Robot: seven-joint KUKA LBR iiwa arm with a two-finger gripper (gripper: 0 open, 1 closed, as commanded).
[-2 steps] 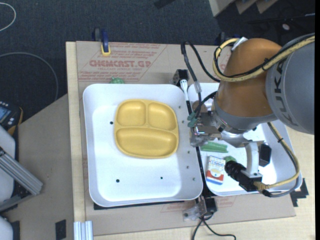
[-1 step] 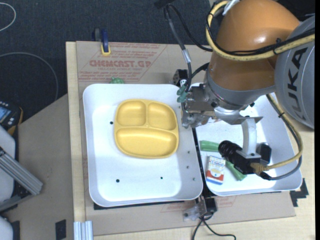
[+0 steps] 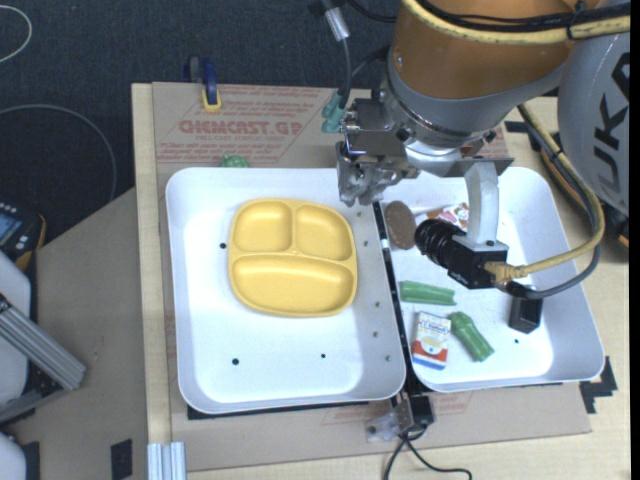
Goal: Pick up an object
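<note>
My gripper (image 3: 362,190) hangs over the rim between the two bins, near their far end, with nothing visible between its fingers. In the left bin (image 3: 200,298) lies a yellow three-compartment plate (image 3: 292,257). The right bin (image 3: 560,348) holds a brown oval object (image 3: 400,225) just right of the gripper, a green pod (image 3: 427,292), a second green piece (image 3: 471,336), a small red-and-white carton (image 3: 431,337), a black block (image 3: 525,313) and a partly hidden red-and-white packet (image 3: 452,214).
A black cylinder mounted on the arm (image 3: 452,250), with a white bracket and a yellow cable, overhangs the right bin. The arm's orange band (image 3: 480,28) covers the bin's far edge. A cardboard sheet (image 3: 240,118) with a blue clamp (image 3: 210,83) lies behind the bins.
</note>
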